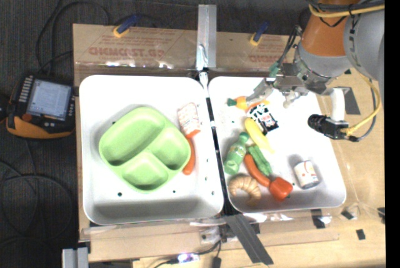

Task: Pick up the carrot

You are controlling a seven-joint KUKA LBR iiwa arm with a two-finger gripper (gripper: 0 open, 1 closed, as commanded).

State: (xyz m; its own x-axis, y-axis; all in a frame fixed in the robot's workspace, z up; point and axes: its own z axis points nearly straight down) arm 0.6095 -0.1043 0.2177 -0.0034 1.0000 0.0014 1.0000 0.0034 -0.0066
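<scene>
Two white bins sit side by side on the surface. The left bin (94, 198) holds a green tray (144, 147) with three parts. A small packet (187, 117) and an orange carrot (189, 157) lie just beside the tray, near the wall between the bins. The right bin (325, 167) holds a pile of toy food: a yellow banana (257, 135), a green bottle (236, 155), a croissant (245, 186), a red pepper (269, 180) and a small can (306, 173). The gripper (279, 92) hangs over the top of the right bin, near a black and white carton (262, 117).
</scene>
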